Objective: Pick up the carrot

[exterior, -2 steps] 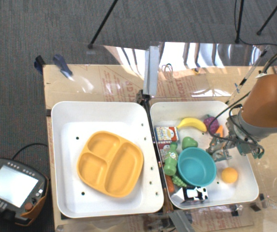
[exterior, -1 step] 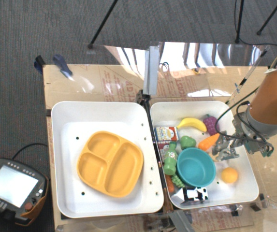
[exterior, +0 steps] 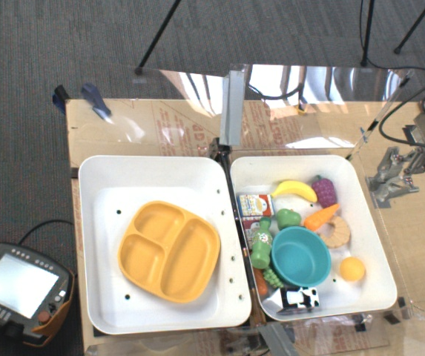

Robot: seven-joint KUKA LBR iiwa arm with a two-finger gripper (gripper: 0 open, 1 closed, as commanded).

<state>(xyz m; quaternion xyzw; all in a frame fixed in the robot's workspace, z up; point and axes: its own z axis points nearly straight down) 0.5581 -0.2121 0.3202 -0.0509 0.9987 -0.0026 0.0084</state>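
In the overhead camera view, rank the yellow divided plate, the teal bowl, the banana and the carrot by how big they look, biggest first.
1. Yellow divided plate, by far the largest.
2. Teal bowl.
3. Banana and carrot: they look about alike in size, so I would not rank one over the other.

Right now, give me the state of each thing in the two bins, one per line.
carrot: lying tilted, resting on the donut's edge, not held
teal bowl: upright
yellow divided plate: flat, right way up, alone in the left bin
banana: lying on its side
green bottle: lying down beside the bowl
orange ball: resting apart from the bowl
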